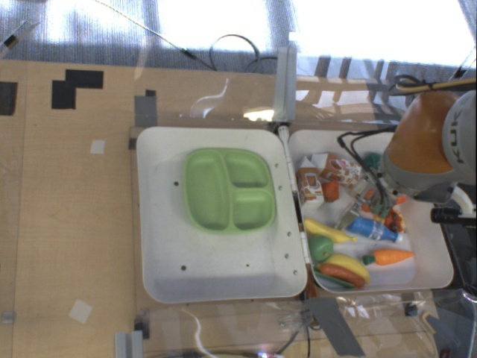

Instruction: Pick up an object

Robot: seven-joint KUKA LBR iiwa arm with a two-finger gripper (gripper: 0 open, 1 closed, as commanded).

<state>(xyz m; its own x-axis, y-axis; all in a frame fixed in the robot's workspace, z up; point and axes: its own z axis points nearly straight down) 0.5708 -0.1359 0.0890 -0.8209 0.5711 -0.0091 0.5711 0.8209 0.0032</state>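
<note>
pincer [363, 198] hangs among toys in the right bin [440, 263] — grip unclear — by a blue bottle [375, 230], label unreadable.

The arm [440, 144] is grey with a broad, rounded orange band above the fingers (black cables loop beside it); the gripper [367, 198] looks metallic.

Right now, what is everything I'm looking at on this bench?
Bins: 2, white, side by side on the bench.
Divided plate: 1, green, in the left bin.
Toy carrot: 1, orange, right bin, near edge.
Toy banana: 1, yellow, right bin, by the divider.
Blue bottle: 1, blue, mid right bin.
Snack packets: 2, red-brown, right bin, far side.
Arm: 1, grey and orange, above the right bin.
Gripper: 1, among the toys.
</note>
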